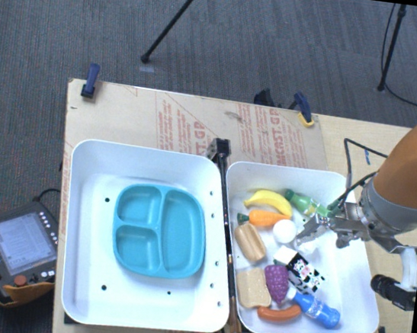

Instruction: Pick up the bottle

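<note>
Well, the arm (411, 179) comes in from three o'clock and hangs over the right bin (359, 187), its gripper (328, 231) low among the toys near the middle of that bin. From here I cannot tell how far the claw is spread or whether anything sits in it; the metal parts blur together over the white floor.

The bottle (318, 310), blue with a white neck, lies on its side down at the bin's five o'clock corner, well apart from the gripper. Just beside it at nine o'clock is a sausage (279, 313), and above it a small black-and-white cow-patterned carton (305, 274). A bunch of purple grapes (277, 282) rests against a slice of bread (252, 286).

Higher up, toward eleven o'clock in the bin, a banana (268, 201) lies above a carrot (266, 218), with a white egg (284, 231) just beside the carrot. A green bottle-like thing (305, 204) lies near the banana's tip. A hot dog bun (250, 242) lies against the bin's nine o'clock wall.

The left bin (88, 176) holds a teal divided plate (159, 230). A control pendant (16, 250) sits on the carpet at eight o'clock.
</note>
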### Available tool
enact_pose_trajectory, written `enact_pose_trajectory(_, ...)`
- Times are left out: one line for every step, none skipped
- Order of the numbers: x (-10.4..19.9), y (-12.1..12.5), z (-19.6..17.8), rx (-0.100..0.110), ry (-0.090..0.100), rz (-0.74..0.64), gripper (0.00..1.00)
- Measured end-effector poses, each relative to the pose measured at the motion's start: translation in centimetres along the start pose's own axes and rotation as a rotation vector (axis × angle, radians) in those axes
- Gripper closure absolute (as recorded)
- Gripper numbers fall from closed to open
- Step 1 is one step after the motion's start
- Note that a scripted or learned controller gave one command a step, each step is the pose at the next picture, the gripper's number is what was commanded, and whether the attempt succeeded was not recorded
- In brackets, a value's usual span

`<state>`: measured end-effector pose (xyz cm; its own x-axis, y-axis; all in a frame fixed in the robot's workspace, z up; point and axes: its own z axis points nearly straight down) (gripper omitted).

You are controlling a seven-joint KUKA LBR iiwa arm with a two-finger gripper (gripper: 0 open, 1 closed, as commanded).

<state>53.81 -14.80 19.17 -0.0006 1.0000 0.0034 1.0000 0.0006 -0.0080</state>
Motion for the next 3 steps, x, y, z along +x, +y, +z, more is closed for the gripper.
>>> enact_pose_trajectory(0.0,0.0,-0.7,0.006,0.003,-0.001,1.00)
enact_pose_trajectory(8.9,-3.8,-9.4,-0.002,-0.002,0.049,1.00)
enact_pose_trajectory(9.5,-6.2,-11.1,-0.002,-0.003,0.302,1.00)
